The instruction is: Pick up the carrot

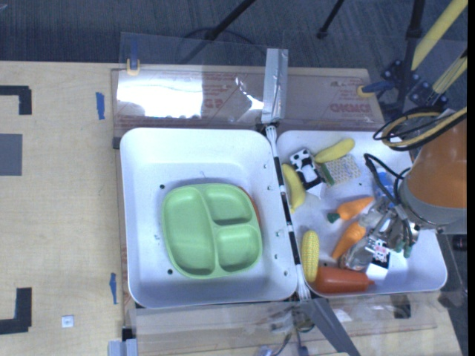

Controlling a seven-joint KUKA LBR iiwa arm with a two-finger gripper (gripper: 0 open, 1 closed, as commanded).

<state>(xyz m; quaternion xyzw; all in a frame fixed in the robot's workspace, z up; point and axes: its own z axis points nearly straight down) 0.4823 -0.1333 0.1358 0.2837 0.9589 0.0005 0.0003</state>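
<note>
While the arm reaches in over the right bin's right wall, the scene reads as follows.

Arm: grey KUKA arm [445, 173] with orange band, over the right side of the right bin [434, 273].

Gripper: gripper [371, 249] low in the right bin, near its front right corner, pointing toward the bin's front.

Fingers: the metal parts blur together with a black-and-white tag; I cannot tell whether they are apart or closed, or whether anything sits between them.

Carrot: carrot [349, 239] lies tilted in the right bin's front half, just left of the gripper, touching or nearly touching it; contact is unclear.

Second orange piece: a smaller orange vegetable [354, 208], possibly another carrot, lies just behind the first, toward the bin's centre.

Red vegetable: red pepper-like item [341, 277] along the front wall of the right bin, just in front of the carrot.

Corn: corn cob [310, 254] upright along the left wall, front half.

Bananas: one banana [294, 187] along the left wall, one banana [334, 150] near the back wall.

Other items: black-and-white toy [303, 163] and a grey mesh block [341, 170] in the back half.

Left bin: left bin [148, 162] carries a green divided plate [213, 228], three compartments, near its centre toward the front.
</note>
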